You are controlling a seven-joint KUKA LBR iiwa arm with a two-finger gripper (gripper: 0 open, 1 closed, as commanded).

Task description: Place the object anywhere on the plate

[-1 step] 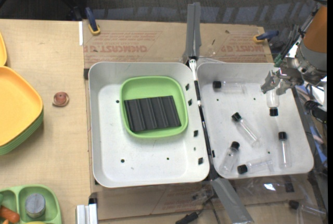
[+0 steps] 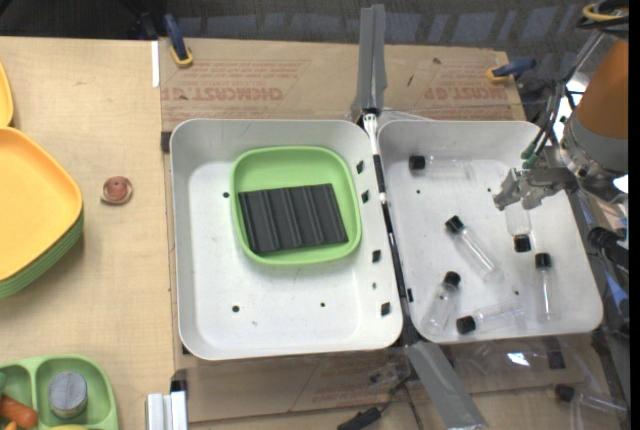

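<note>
Your hand (image 2: 518,193) hovers over the right bin (image 2: 590,303); whether it is apart or together, you cannot tell. Clear vials with black caps lie scattered there; the central vial (image 2: 468,243) runs diagonally, cap toward upper left. The green plate (image 2: 296,168) sits in the left bin (image 2: 290,318).

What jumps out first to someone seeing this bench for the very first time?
The bright green plate in the left bin, carrying a dark ribbed slab. Then the right bin, strewn with clear black-capped vials, with the gripper hanging above its right side. Yellow plates sit stacked at far left.
</note>
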